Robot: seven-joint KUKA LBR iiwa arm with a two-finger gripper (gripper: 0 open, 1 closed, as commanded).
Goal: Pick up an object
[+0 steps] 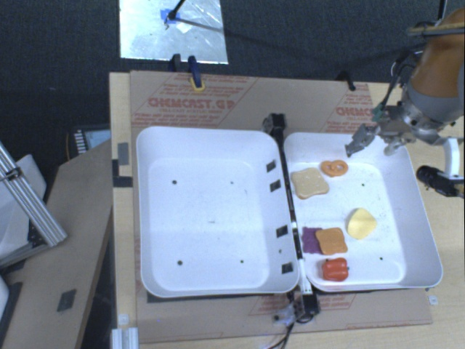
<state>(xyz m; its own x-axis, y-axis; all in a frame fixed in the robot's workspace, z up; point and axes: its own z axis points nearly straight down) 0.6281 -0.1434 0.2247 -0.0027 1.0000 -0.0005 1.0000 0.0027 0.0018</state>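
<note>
Tool (372, 141) hangs w/ fingers spread, gripping nothing, over the far edge of the right bin (415, 217). Just below it lies the orange ring (334, 168), beside the bread slice (310, 184); yellow piece (361, 223) nearer centre.

A: Bins?
B: Two, white: left bin (207, 209), right bin (407, 217).

A: Items, by kind?
B: Six loose pieces, one of each. One toast slice (310, 184). One orange ring (334, 168). One yellow lump (361, 223). One purple piece (311, 239). One orange square (331, 241). One red pepper (335, 269).

A: Arms?
B: One arm (436, 71), one gripper (375, 141).

A: Anything else countable?
B: One cardboard sheet (218, 97), one foil square (173, 20).
</note>
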